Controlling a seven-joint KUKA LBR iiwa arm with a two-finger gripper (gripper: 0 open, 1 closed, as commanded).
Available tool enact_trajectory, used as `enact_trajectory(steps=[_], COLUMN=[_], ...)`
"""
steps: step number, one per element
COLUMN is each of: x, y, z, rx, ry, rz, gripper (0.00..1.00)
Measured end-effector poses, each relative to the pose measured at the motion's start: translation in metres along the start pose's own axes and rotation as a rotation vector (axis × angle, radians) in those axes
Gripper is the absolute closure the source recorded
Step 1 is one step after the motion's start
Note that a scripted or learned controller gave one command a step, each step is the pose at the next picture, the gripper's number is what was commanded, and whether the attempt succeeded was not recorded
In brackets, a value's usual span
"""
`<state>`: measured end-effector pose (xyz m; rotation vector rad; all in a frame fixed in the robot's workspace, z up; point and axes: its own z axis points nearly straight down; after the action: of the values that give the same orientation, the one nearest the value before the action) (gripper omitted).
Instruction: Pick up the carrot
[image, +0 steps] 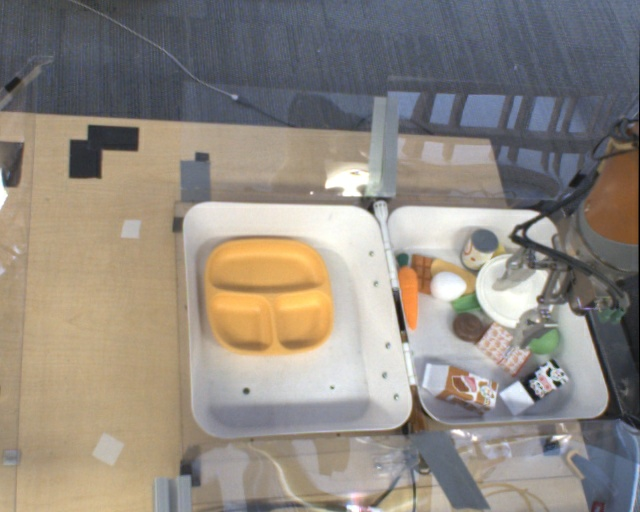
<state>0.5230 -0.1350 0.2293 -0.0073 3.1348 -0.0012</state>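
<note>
Now the carrot (408, 292) lies at the left edge of the right bin (590, 400), beside the divider. Well apart, the claw (532, 298) hangs over a white plate (497, 288), fingers spread, holding nothing.

Robotics lab: taped bench (90, 330), two bins (290, 415).

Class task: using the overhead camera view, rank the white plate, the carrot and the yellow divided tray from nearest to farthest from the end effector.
1. White plate: right bin, directly beside the end effector.
2. Carrot: along the right bin's left wall.
3. Yellow divided tray: left bin, farthest away.
</note>
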Motion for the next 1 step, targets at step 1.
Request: enact_trajectory(steps=[1], x=[-0.0378], y=[0.0445], z=[0.0964], rx=[-0.004], ry=[0.009], rz=[-0.024], gripper=[0.0])
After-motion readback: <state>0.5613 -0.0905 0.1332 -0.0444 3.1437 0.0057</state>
